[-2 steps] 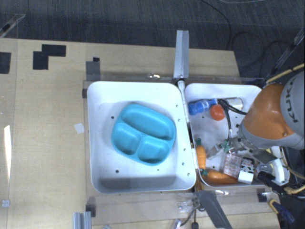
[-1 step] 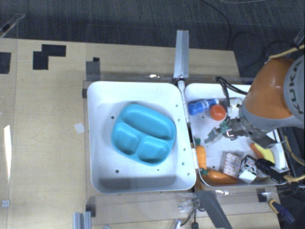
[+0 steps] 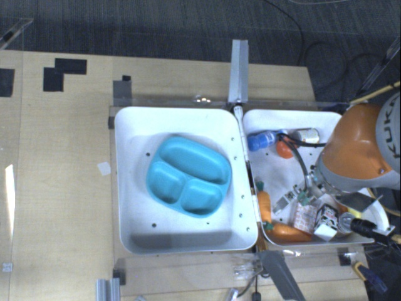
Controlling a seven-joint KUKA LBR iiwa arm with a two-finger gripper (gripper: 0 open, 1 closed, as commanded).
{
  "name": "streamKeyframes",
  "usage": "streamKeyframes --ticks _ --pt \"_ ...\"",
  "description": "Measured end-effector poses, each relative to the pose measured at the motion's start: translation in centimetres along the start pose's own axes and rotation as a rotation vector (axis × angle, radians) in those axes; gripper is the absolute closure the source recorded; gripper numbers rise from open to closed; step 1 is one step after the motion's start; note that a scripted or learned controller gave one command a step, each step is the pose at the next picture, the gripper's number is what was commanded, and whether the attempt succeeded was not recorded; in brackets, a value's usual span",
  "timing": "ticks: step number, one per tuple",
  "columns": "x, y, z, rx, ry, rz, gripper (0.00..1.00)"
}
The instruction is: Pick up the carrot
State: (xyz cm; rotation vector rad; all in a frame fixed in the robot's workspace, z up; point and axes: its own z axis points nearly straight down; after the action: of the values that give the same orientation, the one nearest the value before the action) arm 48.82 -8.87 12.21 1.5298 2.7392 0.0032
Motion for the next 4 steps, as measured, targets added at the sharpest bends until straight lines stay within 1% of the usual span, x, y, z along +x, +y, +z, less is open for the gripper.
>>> streamKeyframes --ticks 1,2,3,4 --pt "-2.2 1.5 3.1 -0.001 -0.010 -0.156 0.00" --pt "-2.2 1.5 3.1 -0.001 -0.011 -0.156 0.00" --pt "-2.6 3.8 -2.5 -0.003 -0.004 -0.546 0.00" --pt "-3.3 3.5 3.2 -0.002 -0.010 -0.368 0.00"
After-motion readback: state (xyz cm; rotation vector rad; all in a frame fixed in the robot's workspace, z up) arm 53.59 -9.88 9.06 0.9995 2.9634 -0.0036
